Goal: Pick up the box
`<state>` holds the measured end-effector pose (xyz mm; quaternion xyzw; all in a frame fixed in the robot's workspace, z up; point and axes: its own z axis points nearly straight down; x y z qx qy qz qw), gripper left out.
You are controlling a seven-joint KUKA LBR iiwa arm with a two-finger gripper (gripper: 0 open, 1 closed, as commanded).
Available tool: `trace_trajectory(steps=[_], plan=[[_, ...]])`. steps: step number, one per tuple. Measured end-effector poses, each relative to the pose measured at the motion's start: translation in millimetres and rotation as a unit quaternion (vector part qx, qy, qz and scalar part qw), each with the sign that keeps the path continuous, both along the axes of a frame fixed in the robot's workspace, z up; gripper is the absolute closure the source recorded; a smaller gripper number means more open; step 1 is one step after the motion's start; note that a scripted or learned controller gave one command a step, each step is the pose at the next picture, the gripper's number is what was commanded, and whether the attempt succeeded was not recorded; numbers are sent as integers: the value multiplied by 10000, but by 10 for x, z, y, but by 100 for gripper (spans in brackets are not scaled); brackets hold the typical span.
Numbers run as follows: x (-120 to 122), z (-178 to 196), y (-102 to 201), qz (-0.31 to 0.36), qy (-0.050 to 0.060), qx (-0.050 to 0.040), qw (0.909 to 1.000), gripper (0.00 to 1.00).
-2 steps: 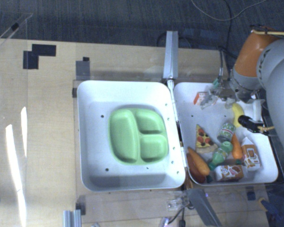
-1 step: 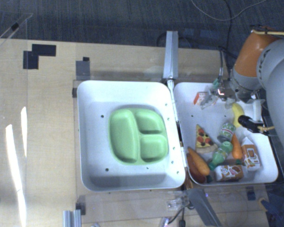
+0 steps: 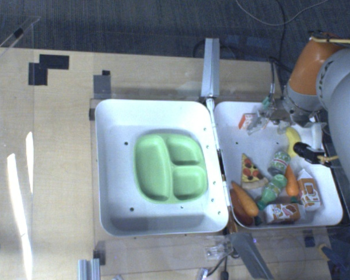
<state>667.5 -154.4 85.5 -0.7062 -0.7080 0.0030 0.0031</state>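
An orange and white box [image 3: 309,194] lies near the front right corner of the right bin [image 3: 227,118]. A smaller orange and white box [image 3: 246,121] sits at the bin's back left. My gripper [image 3: 265,119] hangs low over the back of the right bin, just to the right of this smaller box and close to it. I cannot see whether they touch. The grey arm with its orange band [image 3: 306,69] reaches in from the upper right.
The right bin also holds a pizza slice [image 3: 252,171], a hot dog [image 3: 244,200], a carrot [image 3: 291,182], a banana [image 3: 293,137], a green bottle [image 3: 279,163] and a lying carton [image 3: 281,213]. A green divided plate [image 3: 170,167] lies in the left bin [image 3: 111,156].
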Motion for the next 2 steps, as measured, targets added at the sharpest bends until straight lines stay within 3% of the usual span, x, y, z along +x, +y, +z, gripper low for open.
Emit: trace_trajectory(steps=[2], plan=[[0, 0, 0, 0, 0, 0, 10000, 0]])
